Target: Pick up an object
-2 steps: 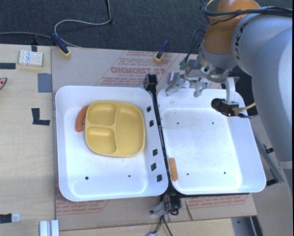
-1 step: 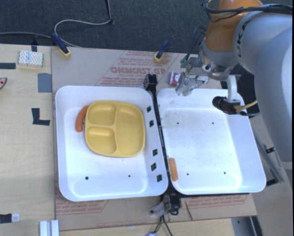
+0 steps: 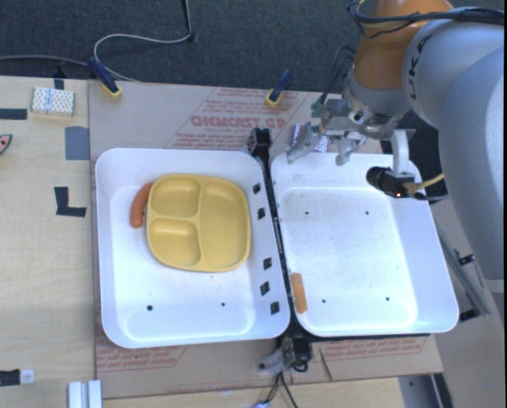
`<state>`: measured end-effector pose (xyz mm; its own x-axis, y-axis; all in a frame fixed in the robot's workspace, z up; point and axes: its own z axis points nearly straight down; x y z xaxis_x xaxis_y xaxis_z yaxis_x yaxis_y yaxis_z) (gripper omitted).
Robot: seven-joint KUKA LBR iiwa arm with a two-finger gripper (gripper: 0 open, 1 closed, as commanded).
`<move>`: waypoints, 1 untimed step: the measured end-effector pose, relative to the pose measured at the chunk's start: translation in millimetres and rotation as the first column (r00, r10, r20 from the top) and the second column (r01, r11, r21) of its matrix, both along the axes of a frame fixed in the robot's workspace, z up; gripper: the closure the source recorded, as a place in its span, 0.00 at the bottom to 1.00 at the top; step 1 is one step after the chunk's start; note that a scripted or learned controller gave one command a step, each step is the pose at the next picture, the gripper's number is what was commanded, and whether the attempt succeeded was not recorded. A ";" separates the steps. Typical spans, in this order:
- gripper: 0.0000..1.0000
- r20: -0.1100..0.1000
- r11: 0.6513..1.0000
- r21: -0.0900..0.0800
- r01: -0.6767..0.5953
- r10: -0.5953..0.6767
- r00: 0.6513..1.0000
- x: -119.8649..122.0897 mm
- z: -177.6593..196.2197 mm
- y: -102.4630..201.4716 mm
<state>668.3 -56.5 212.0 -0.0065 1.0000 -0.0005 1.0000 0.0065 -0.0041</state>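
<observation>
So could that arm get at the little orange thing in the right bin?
Probably yes. The orange piece lies in the open, nothing on top, but tight against the bin's left wall, which may crowd the gripper, now at the far edge.

A robotics lab: two white bins (image 3: 109, 253) sit on a cardboard sheet (image 3: 219, 121) clamped with blue-and-yellow clips (image 3: 104, 75) at upper left, beside a tape-marked wooden bench (image 3: 32, 253), cables (image 3: 143, 36) trailing over dark carpet (image 3: 261, 24).

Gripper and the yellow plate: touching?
Apart. Camera view shows the gripper above the right bin's far edge, the yellow plate in the left bin.
</observation>
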 end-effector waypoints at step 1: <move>1.00 0.000 1.000 0.001 -0.001 0.001 1.000 0.2 9.5 0.8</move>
<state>668.5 -55.8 221.5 -0.0077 1.0000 0.0007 1.0000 0.0077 -0.0046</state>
